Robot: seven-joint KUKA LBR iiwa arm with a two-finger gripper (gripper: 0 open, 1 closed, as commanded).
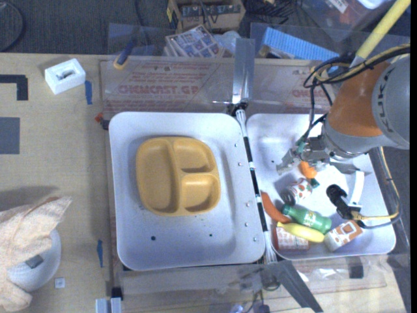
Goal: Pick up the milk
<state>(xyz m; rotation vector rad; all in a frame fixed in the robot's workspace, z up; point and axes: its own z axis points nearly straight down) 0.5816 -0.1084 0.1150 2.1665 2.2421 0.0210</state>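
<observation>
Gripper (294, 158), fingers apparently spread and holding nothing, hovers in the right bin (260, 132) above the small milk carton (300, 191) lying among toy foods; light, stiff and boxy, it looks best pinched across its flat sides.

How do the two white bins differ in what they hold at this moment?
The left bin holds one large thing, a yellow divided tray, lying flat near its middle. The right bin holds a cluster of small things: a green bottle, a banana, and small cartons, crowded toward its near side. The gripper hangs over the right bin, not the left. Both are shallow, white and side by side.
</observation>
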